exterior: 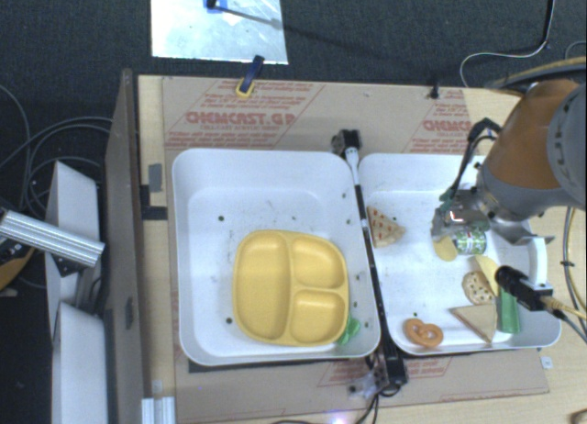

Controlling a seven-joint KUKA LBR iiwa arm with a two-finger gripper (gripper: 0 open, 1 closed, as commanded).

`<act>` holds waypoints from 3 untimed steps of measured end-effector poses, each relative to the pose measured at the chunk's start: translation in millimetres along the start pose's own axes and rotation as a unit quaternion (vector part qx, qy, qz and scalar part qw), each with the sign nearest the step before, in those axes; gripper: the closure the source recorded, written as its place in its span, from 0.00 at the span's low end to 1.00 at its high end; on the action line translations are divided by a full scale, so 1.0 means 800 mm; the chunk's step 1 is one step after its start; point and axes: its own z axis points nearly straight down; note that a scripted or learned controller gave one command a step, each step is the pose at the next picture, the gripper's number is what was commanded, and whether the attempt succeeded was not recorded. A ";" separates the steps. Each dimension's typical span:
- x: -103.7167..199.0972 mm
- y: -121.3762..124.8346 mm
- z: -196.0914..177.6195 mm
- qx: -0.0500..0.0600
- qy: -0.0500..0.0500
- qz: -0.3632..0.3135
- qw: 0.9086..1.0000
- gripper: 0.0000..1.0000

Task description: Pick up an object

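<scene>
Grey arm (pixel 541 151) looms closest, over the right bin (pixel 404 184); yellow tray (pixel 292 286) fills the left one. Jaws (pixel 456 217) hang by a small green can (pixel 470 243), can't tell their state. Can looks light, stiff, slick: grab its sides.

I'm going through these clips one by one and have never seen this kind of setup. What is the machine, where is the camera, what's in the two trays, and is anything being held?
One camera looks down at a slant on a bench with two shallow white bins. The grey and orange robot arm reaches in from the right; its gripper sits low over the right bin, beside a small green can. Whether it holds anything cannot be told. That bin also has toy food: a pizza slice, a pretzel, a cookie and a sandwich wedge. The left bin holds a yellow divided plate.
</scene>
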 end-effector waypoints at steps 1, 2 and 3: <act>0.027 -0.005 -0.101 0.000 0.000 0.002 1.000 1.00; -0.045 0.048 -0.043 0.003 -0.002 0.006 1.000 1.00; -0.041 0.047 -0.045 0.004 -0.001 0.004 1.000 0.00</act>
